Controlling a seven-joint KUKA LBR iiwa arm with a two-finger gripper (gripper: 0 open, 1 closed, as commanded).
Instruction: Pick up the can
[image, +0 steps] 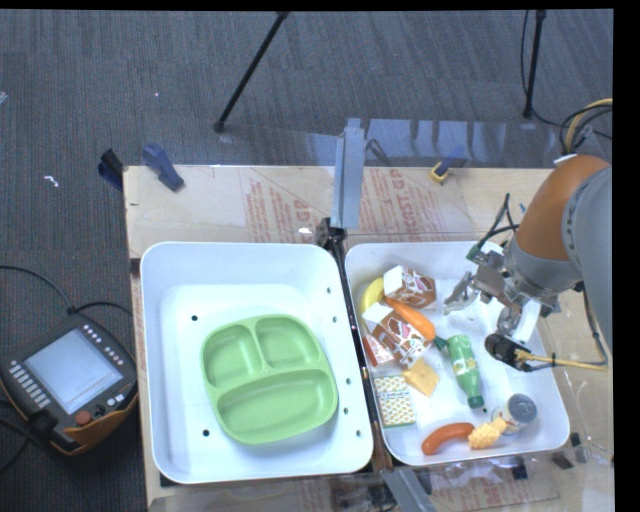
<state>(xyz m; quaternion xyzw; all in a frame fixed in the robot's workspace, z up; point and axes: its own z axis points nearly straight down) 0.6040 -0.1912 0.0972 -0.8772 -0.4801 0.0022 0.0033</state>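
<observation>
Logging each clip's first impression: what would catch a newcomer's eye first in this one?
Probably the green divided plate, alone in the left bin. Next comes the clutter in the right bin: a green bottle, a carrot, a sausage and small food boxes, with the can near the front right corner. The grey arm with its orange band reaches in from the right, its hand over the bin's back area.

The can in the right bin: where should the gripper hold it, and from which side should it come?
The can seems to stand upright near the bin's front right corner, round top showing. Probably come from straight above and close across its round sides; yellow food crowds its left, the wall its right.
</observation>
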